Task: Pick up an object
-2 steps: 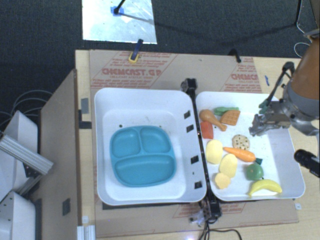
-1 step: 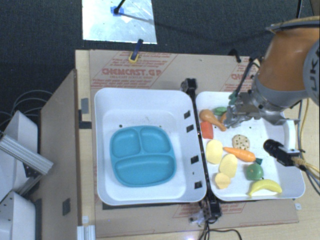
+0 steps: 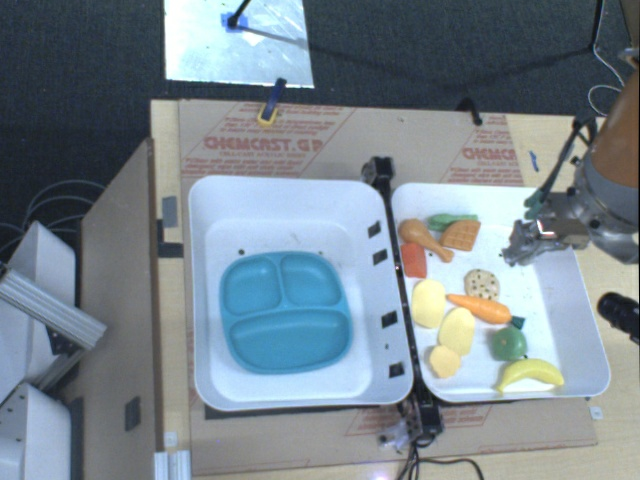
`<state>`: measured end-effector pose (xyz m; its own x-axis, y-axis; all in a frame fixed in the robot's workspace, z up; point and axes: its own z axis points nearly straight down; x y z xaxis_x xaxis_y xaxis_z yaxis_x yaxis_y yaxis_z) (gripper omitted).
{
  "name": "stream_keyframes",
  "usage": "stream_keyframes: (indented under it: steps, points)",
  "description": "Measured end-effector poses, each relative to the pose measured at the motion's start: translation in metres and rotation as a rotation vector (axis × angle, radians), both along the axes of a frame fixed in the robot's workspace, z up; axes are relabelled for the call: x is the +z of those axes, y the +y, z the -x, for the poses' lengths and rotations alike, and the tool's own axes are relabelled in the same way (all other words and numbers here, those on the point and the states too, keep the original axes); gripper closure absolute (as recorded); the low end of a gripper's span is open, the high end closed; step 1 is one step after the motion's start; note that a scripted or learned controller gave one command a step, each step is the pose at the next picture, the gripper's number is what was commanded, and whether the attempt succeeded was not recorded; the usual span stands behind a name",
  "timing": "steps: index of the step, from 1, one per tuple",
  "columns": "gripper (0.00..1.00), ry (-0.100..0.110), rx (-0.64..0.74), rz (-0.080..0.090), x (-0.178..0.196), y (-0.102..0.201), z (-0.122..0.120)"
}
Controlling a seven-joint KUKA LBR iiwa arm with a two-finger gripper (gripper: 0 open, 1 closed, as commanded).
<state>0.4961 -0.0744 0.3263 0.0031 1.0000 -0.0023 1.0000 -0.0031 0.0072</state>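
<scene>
The right bin holds several toy foods: a brown drumstick, a waffle piece with a green item behind it, a red piece, a cookie, a carrot, yellow pieces, a green fruit and a banana. My gripper hangs over the right bin's upper right part, to the right of the waffle and above the cookie. Nothing shows between its fingers.
The left bin holds a blue divided plate. A black clamp strip runs between the bins. Cardboard lies under both bins. A shiny sheet lies on the floor behind the bench.
</scene>
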Motion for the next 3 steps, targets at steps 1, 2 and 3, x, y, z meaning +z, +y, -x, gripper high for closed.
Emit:
stream_keyframes:
  steps: [1, 2, 3]
  points:
    - [1.00, 0.006, 0.009, -0.003, -0.027, 0.033, -0.032]
    - [1.00, 0.004, 0.011, -0.003, -0.010, 0.068, -0.034]
    - [1.00, 0.004, 0.012, -0.004, -0.028, 0.119, -0.067]
